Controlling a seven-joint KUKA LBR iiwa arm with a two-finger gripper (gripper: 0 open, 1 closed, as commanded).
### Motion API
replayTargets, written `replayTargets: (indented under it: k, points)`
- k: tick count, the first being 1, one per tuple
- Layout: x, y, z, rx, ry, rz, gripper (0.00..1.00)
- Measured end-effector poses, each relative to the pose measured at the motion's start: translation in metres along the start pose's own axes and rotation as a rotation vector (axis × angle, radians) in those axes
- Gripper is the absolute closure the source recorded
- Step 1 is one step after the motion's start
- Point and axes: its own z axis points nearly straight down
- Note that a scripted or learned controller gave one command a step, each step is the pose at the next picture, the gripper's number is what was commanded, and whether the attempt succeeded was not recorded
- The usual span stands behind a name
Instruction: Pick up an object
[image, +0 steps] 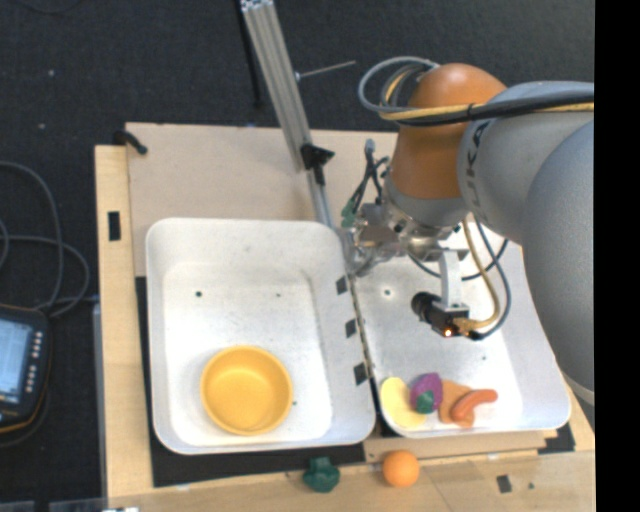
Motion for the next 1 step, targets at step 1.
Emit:
replayTargets:
  k: [1]
  points:
    - [0.0620,0.0012,-0.0077,-0.001,0.002,-0.007,1.00]
